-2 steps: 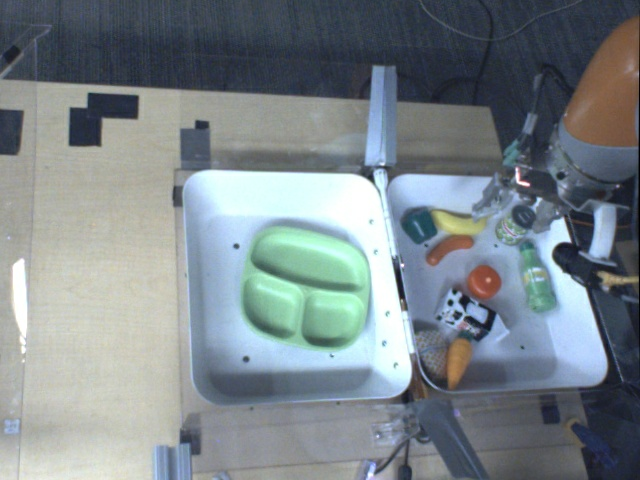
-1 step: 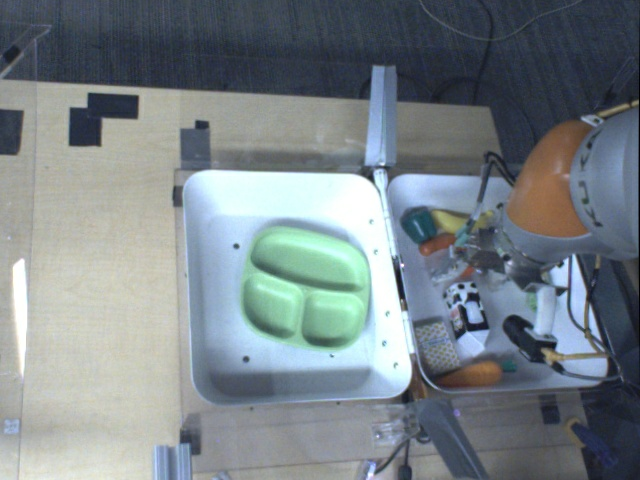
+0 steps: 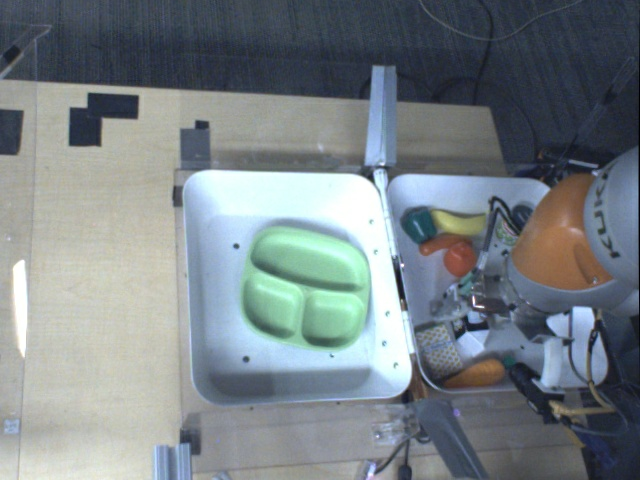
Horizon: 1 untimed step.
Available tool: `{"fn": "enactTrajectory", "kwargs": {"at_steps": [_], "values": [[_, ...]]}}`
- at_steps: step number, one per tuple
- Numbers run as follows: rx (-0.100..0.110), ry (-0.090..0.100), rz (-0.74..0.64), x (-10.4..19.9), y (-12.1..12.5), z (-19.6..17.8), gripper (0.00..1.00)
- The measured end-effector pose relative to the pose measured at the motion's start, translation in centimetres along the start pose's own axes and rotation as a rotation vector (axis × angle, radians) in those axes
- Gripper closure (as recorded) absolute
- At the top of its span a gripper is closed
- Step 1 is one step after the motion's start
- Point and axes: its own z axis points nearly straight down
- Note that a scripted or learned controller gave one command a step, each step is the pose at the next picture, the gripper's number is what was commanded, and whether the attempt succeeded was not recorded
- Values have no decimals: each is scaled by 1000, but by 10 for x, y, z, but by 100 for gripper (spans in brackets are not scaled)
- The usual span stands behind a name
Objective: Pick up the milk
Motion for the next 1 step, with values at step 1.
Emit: {"fn": "enactTrajectory", "kwargs": {"at_steps": [1], "values": [[-6,1,-2,1,3,-12,100]]}}
